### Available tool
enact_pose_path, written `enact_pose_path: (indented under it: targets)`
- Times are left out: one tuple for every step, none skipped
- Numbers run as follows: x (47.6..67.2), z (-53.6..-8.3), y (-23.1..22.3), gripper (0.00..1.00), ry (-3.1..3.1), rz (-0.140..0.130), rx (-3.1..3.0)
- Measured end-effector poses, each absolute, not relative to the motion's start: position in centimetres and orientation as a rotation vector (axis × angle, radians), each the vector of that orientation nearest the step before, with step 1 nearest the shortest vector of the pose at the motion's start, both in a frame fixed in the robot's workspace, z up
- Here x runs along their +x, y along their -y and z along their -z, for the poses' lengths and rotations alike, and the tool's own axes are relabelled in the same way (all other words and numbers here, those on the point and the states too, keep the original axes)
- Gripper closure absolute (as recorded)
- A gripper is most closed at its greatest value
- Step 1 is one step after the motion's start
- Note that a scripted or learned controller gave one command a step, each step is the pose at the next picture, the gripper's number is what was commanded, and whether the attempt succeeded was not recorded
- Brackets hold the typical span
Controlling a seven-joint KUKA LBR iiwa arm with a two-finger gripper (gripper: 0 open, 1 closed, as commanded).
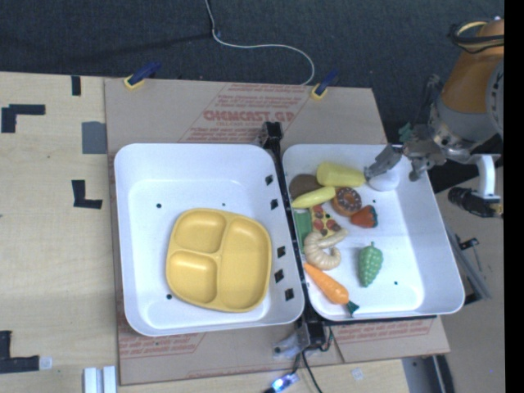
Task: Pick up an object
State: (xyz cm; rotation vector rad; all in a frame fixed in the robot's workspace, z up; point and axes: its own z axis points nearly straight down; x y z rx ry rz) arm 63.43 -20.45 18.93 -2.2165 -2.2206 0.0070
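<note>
over the far right corner of the right bin (434, 244), the arm's tool (395, 164) hangs with its grip impossible to tell from above. toy food fills the bin's left side: a yellow corn cob (340, 173), a banana (313, 196), green grapes (369, 264) and a carrot (327, 285). a yellow divided plate (219, 259) sits in the left bin (139, 178).

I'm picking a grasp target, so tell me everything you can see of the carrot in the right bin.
The carrot is a toy, plastic by its look: a smooth orange tapered body with a small dark green leafy cap at its thick end. It lies flat at the front left of the right bin, slanted, cap toward the front rim and tip toward the left wall. Its tip sits beside or just under the beige twisted piece. Nothing grips it.
</note>
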Motion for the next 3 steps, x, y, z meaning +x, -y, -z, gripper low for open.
enact_pose_path:
  targets:
    - [62.7,-13.2,21.0,0.0,2.22,-0.006,-2.217]
    - [62.8,-8.5,21.0,0.0,2.226,0.0,-2.222]
    - [63.1,-10.0,20.7,1.0,2.229,0.011,-2.22]
